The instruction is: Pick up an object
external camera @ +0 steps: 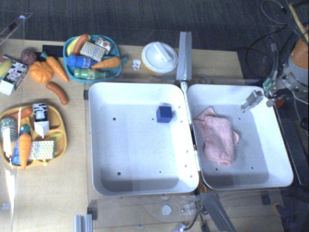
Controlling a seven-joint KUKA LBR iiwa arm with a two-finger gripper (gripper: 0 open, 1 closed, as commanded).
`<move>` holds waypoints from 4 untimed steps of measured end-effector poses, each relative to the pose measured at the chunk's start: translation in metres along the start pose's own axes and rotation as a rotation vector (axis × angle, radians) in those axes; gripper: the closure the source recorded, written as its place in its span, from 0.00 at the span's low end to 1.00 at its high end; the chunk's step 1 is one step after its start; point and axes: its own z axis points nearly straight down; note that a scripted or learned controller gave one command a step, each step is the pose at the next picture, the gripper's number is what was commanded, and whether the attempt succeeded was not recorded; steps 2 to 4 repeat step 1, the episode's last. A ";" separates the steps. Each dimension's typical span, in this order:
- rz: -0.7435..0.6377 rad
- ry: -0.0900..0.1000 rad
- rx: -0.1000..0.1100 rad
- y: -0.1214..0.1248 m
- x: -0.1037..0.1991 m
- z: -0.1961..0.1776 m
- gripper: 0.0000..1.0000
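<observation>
Currently logging the scene left to right. On the far left of the wooden tabletop [72,178] sit a yellow plastic plate of toy food [31,137] and a teal bowl of toy vegetables [92,57], with a small orange toy pumpkin [40,72] and loose toy carrots between them. A round white lidded container [160,57] stands behind the bins.

The left shallow white bin [140,182] holds one candidate: a small blue cube [164,113], lying toward the bin's back right, near the dividing wall. I judge it rigid, light and flat-sided; a pinch across two opposite faces should hold, though smooth plastic may slip.

The right shallow white bin [270,178] holds a crumpled pink cloth [216,138], lying left of centre, just beside the divider. I expect it to be soft and light, with no firm edges; best taken by pinching a raised fold near the middle of the bunch.

The grey two-finger gripper [252,101] hangs over the right bin's back right corner, apart from the cloth. I cannot tell how the jaws stand; nothing visible sits between them.

Bin floors are smooth white with small holes. Dark carpet lies behind the tabletop; cables trail at upper right.
</observation>
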 end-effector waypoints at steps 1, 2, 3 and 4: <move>-0.101 0.003 0.004 -0.004 0.005 0.121 0.00; -0.101 0.003 0.004 -0.004 0.005 0.121 0.00; -0.101 0.003 0.004 -0.004 0.005 0.121 0.00; -0.101 0.003 0.004 -0.004 0.005 0.121 0.00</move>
